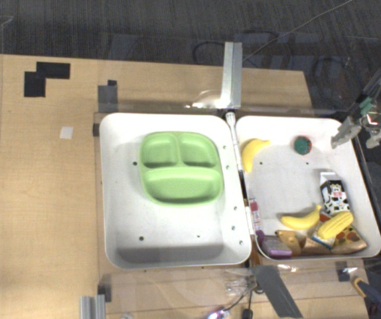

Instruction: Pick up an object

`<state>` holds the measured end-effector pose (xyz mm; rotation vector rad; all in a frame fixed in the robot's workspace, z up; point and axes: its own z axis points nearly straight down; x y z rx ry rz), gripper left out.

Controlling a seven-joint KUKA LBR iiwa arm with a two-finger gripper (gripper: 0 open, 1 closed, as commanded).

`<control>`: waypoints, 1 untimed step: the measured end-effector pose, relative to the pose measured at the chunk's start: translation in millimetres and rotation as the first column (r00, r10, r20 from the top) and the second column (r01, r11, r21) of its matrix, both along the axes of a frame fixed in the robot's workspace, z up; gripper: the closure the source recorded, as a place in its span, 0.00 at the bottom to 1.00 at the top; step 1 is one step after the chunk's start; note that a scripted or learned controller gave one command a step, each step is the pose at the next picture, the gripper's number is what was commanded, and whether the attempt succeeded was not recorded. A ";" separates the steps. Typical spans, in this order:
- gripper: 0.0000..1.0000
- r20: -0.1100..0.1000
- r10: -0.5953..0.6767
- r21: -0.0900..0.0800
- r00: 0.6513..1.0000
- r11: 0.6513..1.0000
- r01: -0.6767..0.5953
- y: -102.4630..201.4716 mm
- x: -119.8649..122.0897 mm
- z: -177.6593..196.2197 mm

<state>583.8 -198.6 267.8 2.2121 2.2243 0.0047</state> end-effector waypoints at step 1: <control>0.00 -0.001 0.101 0.000 0.995 0.995 -0.101 -6.7 -31.3 -113.7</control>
